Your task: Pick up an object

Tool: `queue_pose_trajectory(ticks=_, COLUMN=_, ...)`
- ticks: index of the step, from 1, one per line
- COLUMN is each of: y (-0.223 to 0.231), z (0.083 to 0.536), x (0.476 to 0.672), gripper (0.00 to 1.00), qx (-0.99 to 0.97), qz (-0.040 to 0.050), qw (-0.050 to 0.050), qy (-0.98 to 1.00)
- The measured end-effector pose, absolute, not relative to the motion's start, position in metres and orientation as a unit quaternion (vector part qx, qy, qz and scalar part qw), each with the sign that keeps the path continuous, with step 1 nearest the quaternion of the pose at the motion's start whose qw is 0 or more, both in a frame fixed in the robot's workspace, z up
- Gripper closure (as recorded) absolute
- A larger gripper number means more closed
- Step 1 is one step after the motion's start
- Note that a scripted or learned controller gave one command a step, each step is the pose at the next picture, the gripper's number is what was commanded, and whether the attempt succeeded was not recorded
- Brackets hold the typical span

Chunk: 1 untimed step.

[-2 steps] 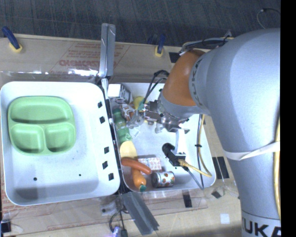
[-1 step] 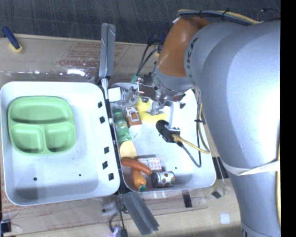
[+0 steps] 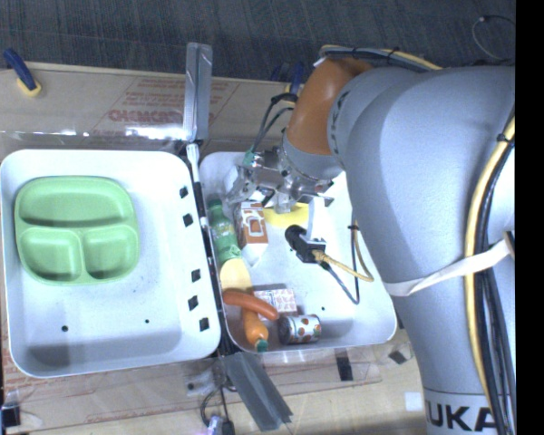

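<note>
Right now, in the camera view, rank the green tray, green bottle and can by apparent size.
1. green tray, largest by far
2. green bottle
3. can, close to the bottle, so unsure

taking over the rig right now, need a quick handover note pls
Gripper: low over the back of the right bin, just above a small brown box; grip state unclear, nothing seen lifted.
Right bin also holds: green bottle, orange toy, patterned packet, can.
Left bin: green divided tray.
Done: arm is over the objects.
Left: grasp one and lift it clear.
</note>
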State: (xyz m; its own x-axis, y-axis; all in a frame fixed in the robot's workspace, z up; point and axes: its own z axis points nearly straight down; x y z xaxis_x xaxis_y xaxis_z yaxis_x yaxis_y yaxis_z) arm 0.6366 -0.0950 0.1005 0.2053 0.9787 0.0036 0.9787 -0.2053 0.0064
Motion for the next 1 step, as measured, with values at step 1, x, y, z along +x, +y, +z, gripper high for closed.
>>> queue_pose_trajectory(ticks=1, y=-0.0934, z=0.1085, x=0.6366, gripper=1.0, qx=0.774, qz=0.0025, qw=0.001, qy=0.633)
